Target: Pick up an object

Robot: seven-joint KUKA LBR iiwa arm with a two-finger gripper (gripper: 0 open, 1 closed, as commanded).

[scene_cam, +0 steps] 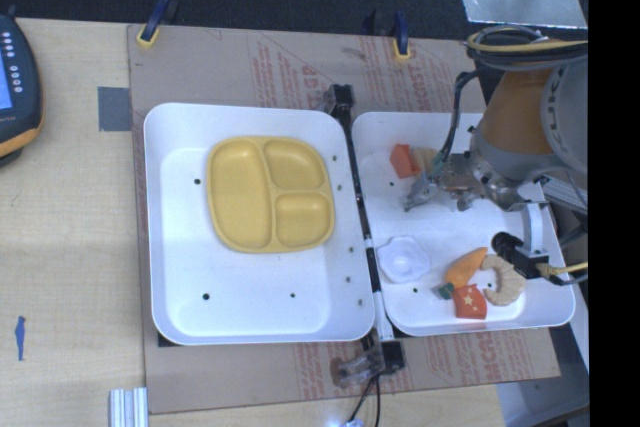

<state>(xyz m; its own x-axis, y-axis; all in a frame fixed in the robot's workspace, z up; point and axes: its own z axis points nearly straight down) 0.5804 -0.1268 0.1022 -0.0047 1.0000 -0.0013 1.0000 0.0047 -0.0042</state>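
My gripper (pixel 440 197) hangs over the back half of the right bin (pixel 545 315), its two fingers spread apart with only white bin floor between them, so it is open. A small orange-red block (pixel 402 160) lies just to its upper left, apart from the fingers. A clear plastic cup (pixel 400 261) lies near the bin's left wall. At the front sit an orange carrot-like piece (pixel 466 267), a red strawberry-like toy (pixel 470 302) and a beige piece (pixel 505 285), close together.
The left bin (pixel 180 305) holds a yellow divided plate (pixel 270 192). A metal divider with clamps (pixel 358 215) runs between the bins. The arm's orange band (pixel 515 115) looms over the right bin's back right corner. A handheld controller (pixel 15 85) lies at far left.
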